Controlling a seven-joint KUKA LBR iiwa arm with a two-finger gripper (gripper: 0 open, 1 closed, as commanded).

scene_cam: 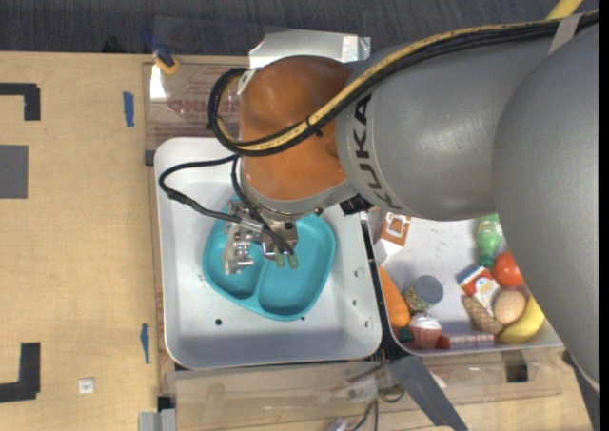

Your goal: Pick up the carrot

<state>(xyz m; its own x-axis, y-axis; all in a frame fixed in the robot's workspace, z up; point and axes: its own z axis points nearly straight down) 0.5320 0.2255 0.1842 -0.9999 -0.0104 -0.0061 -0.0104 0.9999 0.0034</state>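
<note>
- Carrot [395,298] lay in the right bin [447,241], against its left wall, orange and tapered, slanted with one end toward the divider.
- Sat well apart from the gripper [259,246], which hung over the left bin [181,258].
- Rested on a pale cardboard-coloured bench [71,229] marked with black squares and bits of blue tape; dark ribbed flooring beyond the far edge.
- Read "KUKA" in black letters along the grey arm [447,125], partly cut off by the curve — no other writing legible, though a small orange-and-white carton [395,229] showed a printed mark too blurred to read.
- Looked smooth and glossy: white plastic bins, a teal divided dish [285,296] with rounded corners in the left bin, an orange wrist band [285,134] wrapped by a black cable and a yellow one.
- Metallic claw sat just above the teal dish — could not tell whether apart or together.
- Crowded beside the carrot in the right bin: a grey disc [425,288], a yellow banana [525,324], a red tomato-like ball [507,270], a green item [489,234].
</note>
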